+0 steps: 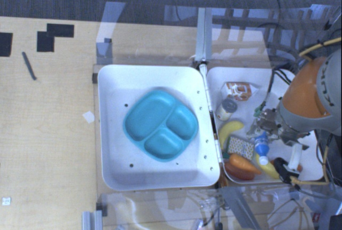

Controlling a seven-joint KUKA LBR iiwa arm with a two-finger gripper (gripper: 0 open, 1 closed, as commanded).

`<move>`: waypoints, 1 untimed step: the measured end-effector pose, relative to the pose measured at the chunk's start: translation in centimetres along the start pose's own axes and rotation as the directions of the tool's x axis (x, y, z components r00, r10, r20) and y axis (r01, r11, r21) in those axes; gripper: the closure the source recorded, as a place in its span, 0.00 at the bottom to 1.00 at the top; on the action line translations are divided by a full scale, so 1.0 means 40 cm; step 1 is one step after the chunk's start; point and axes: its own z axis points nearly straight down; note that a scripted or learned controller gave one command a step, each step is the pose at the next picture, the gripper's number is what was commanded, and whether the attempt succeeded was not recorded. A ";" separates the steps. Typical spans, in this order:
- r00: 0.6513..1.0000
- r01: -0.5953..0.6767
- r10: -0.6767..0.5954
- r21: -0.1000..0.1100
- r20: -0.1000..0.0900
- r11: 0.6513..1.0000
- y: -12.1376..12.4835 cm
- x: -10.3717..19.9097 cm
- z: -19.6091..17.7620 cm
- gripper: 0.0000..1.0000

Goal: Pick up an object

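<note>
Gripper: we cannot tell how open; it hangs over the right white plastic bin, above a small blue-capped bottle.
Labels: we read none.

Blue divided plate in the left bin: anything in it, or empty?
Empty. The blue divided plate lies flat in the left bin, and all three compartments show bare blue.

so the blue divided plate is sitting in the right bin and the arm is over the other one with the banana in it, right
Not quite. The blue divided plate lies in the left bin, as the camera view shows. The arm is over the right bin, the one with the banana in it.
</note>
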 end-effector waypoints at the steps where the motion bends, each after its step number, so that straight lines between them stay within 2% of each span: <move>1: 0.997 -0.073 0.073 0.015 0.006 0.997 0.183 0.040 -0.063 1.00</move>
